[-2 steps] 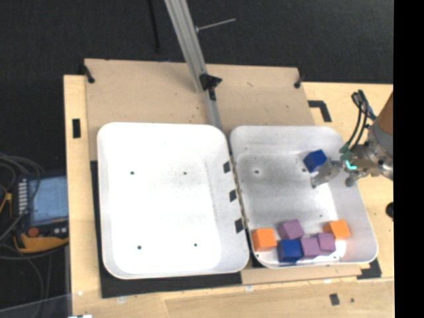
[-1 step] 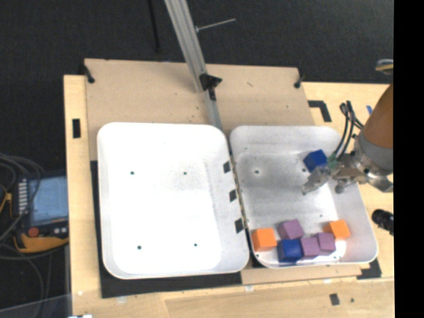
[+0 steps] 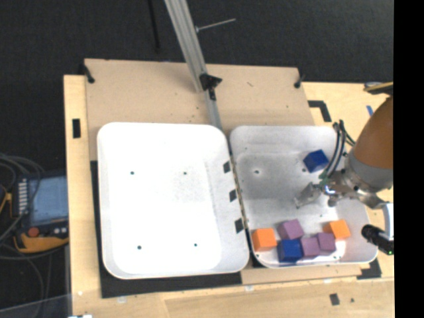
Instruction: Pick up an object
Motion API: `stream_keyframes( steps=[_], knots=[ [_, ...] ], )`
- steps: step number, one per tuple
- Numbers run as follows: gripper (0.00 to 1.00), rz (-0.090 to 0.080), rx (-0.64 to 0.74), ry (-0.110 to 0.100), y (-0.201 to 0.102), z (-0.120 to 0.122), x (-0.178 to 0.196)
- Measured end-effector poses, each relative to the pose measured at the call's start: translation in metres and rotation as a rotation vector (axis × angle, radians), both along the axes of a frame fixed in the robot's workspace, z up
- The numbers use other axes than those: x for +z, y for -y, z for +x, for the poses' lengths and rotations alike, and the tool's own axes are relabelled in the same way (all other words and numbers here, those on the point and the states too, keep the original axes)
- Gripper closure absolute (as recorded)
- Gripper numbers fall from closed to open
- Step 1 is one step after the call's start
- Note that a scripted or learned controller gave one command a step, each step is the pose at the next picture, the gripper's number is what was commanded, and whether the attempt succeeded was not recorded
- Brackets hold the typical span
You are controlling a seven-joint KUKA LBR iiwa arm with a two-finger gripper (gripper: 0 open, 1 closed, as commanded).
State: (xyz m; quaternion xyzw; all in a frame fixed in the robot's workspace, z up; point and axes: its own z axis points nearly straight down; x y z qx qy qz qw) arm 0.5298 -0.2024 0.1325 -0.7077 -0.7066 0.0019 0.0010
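Camera view: cluster at the lower edge of the right bin (image 3: 278, 141) holds two orange cubes (image 3: 264, 238), a blue cube (image 3: 289, 250) and purple cubes (image 3: 290, 229); another blue block (image 3: 316, 159) sits alone further up. Gripper (image 3: 317, 192) hangs mid-bin between them, fingers apparently spread, nothing between them. Judged: pick not yet made; descent and grasp remain. Left bin (image 3: 109, 177) lies at frame centre-left.

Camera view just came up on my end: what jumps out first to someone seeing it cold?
The cluster of coloured blocks along the near edge of the right bin: an orange block, a dark blue block and purple blocks packed together. A lone blue block sits apart, farther back, beside the gripper of the arm reaching in from the right. The left bin is a broad white expanse.
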Motion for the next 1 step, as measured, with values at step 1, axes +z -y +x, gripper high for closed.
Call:
stream_keyframes(
  steps=[1],
  knots=[
    [0.0, -0.003, -0.001, 0.007, 0.002, 0.001, -0.0354]
  ],
)
